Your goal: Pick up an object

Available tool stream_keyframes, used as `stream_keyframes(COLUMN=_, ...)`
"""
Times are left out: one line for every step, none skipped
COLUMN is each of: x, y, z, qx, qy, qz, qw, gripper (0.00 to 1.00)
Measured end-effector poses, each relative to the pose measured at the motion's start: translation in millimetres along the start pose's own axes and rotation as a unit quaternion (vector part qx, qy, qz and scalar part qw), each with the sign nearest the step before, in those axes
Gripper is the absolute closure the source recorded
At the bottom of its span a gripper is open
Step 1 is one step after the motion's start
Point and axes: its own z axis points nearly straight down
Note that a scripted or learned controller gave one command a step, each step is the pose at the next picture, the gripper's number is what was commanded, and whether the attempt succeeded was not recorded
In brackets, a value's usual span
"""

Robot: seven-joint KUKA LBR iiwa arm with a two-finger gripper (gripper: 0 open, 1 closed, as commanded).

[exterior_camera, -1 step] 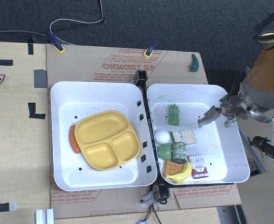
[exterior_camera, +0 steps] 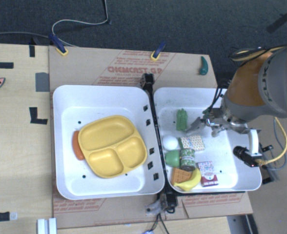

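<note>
The grey arm [exterior_camera: 260, 89] is reaching in from the right over the right bin [exterior_camera: 231, 177], and its tool [exterior_camera: 209, 125] is hanging above the bin's upper middle, its metal fingers pointing toward the left. How far the fingers are spread is not something I can tell from this slant, and nothing is showing between them.

Just to the tool's left, the green bottle [exterior_camera: 182, 119] is lying on the bin floor with its long axis running nearly up and down the view, its narrower end pointing toward the far rim. It is lying apart from the tool.

Below and to the left of the tool, a patterned packet [exterior_camera: 192, 142] is sitting beside a white ball [exterior_camera: 170, 143]. Further below, a green round object [exterior_camera: 173, 158] is touching a small can [exterior_camera: 187, 157]. Near the bin's front rim, a yellow banana [exterior_camera: 191, 180] is curving around a waffle-like piece [exterior_camera: 180, 175], with a red and white box [exterior_camera: 208, 173] just to their right.

Well to the left of the tool, the left bin [exterior_camera: 65, 111] is holding a yellow divided tray [exterior_camera: 112, 145], tilted on a diagonal, with an orange object [exterior_camera: 77, 145] peeking out at the tray's left edge. Both bins are resting on the worktop [exterior_camera: 16, 140].
</note>
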Motion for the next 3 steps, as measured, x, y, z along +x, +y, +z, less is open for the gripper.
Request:
stream_keyframes(x=47, y=42, z=46, qx=-0.004, qy=0.0, qz=-0.001, qw=1.0, gripper=0.0)
stream_keyframes(x=46, y=42, z=37, qx=-0.004, qy=-0.001, qz=-0.001, qw=1.0, gripper=1.0)
stream_keyframes(x=87, y=-31, z=-75, qx=-0.002, qy=0.0, qz=-0.001, qw=1.0, gripper=1.0)
